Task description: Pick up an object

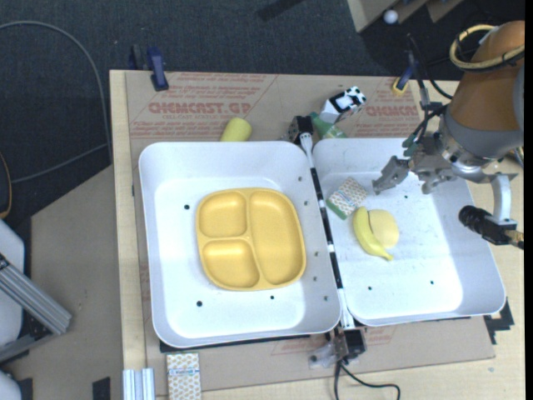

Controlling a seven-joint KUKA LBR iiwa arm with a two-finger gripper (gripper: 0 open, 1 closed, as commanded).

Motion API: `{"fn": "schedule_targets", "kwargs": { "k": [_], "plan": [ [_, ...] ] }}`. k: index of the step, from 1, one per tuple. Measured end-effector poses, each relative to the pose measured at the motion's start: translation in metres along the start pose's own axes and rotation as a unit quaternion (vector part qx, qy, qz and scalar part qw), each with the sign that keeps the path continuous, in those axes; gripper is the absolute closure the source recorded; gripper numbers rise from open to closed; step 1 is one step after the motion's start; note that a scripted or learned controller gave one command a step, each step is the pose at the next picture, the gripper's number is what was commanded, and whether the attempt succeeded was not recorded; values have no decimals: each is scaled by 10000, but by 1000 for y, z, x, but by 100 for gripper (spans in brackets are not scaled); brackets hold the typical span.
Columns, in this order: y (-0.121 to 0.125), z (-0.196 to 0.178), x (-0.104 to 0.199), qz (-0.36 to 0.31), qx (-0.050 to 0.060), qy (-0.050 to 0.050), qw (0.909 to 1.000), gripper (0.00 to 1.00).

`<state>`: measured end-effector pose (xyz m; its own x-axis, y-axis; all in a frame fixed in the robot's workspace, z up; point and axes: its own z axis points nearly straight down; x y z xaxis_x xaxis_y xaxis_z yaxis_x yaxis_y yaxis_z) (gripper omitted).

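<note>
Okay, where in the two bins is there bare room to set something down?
Right bin: bare floor along the near edge, below the banana, and toward the far right. It is crowded around the banana, small packet and hand. Left bin: the yellow plate takes the middle, leaving bare margins around it.

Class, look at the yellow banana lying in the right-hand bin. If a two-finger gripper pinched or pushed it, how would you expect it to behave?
The banana looks glossy and moulded, so it is probably a light, stiff toy that could slip in a pinch. Its curved body likely pivots or rocks rather than rolling straight when pushed. It lies against a rounded yellow piece, which would probably shift with it.
</note>
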<state>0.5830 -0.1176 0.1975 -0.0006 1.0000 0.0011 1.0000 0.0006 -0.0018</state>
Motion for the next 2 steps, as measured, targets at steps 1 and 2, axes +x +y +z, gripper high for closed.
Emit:
{"fn": "schedule_targets", "kwargs": {
  "k": [1, 2],
  "plan": [
    [-19, 113, 13, 7, -10, -5, 10000, 0],
    [-18, 102, 12, 13, -29, -10, 10000, 100]
  ]
}}
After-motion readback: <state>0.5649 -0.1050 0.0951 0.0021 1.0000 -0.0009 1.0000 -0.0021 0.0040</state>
